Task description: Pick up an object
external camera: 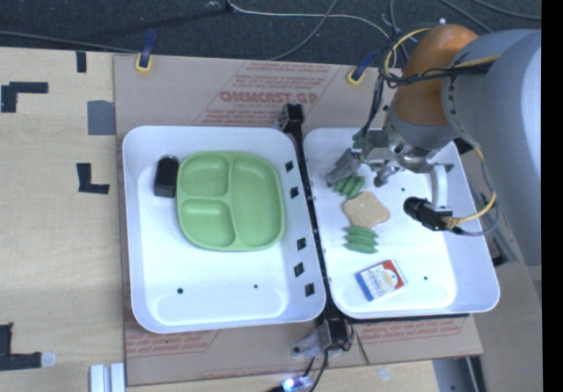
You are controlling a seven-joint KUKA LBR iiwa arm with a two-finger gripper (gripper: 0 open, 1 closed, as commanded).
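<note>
The claw (pixel 362 169) hangs low at the right bin's (pixel 457 294) ten o'clock corner, fingers spread and holding nothing, over a green pod (pixel 352 185). To grip well, I would centre on that pod, clear of the tan biscuit (pixel 365 210) at five o'clock.

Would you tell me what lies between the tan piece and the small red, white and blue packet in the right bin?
In the camera view, a green pea pod lies between the tan piece and the packet.
</note>
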